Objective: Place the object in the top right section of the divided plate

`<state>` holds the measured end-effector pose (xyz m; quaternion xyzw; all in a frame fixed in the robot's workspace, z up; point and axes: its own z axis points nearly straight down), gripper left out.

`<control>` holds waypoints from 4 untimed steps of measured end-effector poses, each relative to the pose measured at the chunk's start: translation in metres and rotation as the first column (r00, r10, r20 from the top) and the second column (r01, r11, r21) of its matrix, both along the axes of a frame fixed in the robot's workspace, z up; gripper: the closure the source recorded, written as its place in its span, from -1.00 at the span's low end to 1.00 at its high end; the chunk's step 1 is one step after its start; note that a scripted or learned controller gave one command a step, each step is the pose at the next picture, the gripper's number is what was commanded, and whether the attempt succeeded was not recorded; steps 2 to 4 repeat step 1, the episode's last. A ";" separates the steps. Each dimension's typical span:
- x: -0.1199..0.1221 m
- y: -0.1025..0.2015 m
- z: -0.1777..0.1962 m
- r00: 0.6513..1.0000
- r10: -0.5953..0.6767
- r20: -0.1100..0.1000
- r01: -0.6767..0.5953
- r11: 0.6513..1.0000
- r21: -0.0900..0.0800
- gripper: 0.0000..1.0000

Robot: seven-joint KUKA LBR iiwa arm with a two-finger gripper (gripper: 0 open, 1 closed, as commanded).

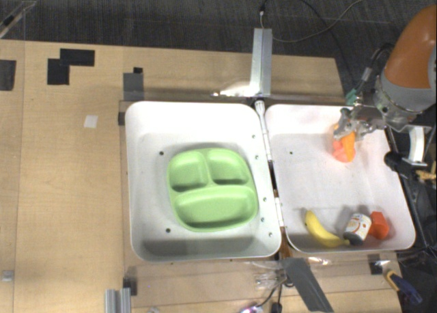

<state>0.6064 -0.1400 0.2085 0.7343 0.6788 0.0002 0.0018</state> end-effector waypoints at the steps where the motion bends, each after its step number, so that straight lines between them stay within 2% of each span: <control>1: -0.043 0.054 -0.019 0.989 0.146 -0.001 -0.146 0.989 0.002 1.00; 4: -0.043 0.054 -0.019 0.989 0.146 -0.001 -0.146 0.989 0.002 1.00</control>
